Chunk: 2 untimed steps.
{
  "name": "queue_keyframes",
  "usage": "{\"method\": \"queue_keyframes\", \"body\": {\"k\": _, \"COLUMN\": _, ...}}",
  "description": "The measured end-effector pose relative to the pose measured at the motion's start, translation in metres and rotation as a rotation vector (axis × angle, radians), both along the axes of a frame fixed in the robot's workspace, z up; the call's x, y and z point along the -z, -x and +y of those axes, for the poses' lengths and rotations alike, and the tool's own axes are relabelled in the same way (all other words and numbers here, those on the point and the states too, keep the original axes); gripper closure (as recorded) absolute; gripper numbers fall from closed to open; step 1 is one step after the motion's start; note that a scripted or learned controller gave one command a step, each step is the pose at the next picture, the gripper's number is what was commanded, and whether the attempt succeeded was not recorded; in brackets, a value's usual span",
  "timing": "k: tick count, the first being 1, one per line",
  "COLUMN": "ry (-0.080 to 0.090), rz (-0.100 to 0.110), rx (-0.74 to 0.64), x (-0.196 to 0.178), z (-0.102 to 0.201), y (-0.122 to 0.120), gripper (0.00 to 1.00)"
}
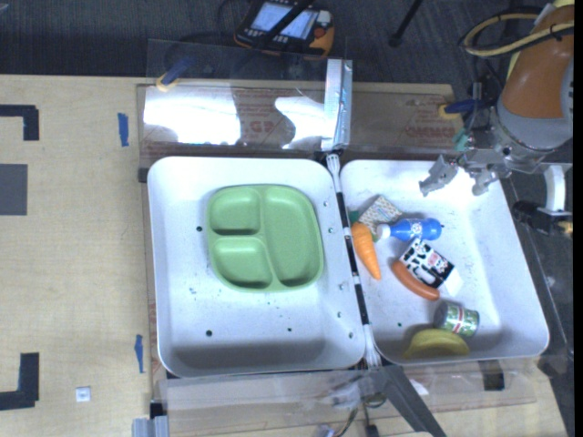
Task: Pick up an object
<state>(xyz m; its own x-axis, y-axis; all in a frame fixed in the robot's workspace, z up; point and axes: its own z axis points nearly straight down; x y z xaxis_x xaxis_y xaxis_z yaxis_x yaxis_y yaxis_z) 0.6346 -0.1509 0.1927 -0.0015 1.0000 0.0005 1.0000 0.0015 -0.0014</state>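
- Here the pickable things lie heaped in the right bin (510, 235), toward its nine-o'clock wall: a carrot (366, 250) along that wall, a blue-capped bottle (412, 230) just beside it, a black-and-white patterned pack (426, 262) touching the bottle's lower side, an orange sausage-shaped toy (415, 283) partly under that pack, and a patterned scrap or packet (380, 211) at the pile's twelve o'clock.
- Nearer six o'clock stand a small green can (455, 319) and, touching it, a yellow-green rounded piece (435, 340) against the near wall.
- My judgement on handling: all look like light toy goods. The carrot seems stiff and narrow, best pinched across its middle; the can is rigid but round and likely slippery, so grip across its sides; the pack looks boxy, easy on its flat faces; the scrap is thin and probably hard to lift.
- Count: seven loose items in the right bin, one of each kind.
- The gripper (458, 177) hangs over the right bin's one-o'clock corner, its two fingers spread apart with nothing between them, well apart from the pile.
- The left bin (173, 244) holds one green divided plate (266, 237) with three compartments, near its centre.
- Two white bins in all; past their twelve-o'clock edge, one handheld controller (284, 23) lies on the floor.
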Motion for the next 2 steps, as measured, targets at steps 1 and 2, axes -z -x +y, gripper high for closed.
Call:
{"method": "queue_keyframes", "body": {"k": 1, "ry": 0.001, "rz": -0.004, "rx": 0.046, "x": 0.107, "z": 0.010, "y": 0.035, "gripper": 0.00}}
{"method": "queue_keyframes", "body": {"k": 2, "ry": 0.001, "rz": -0.010, "rx": 0.047, "x": 0.095, "z": 0.010, "y": 0.033, "gripper": 1.00}}
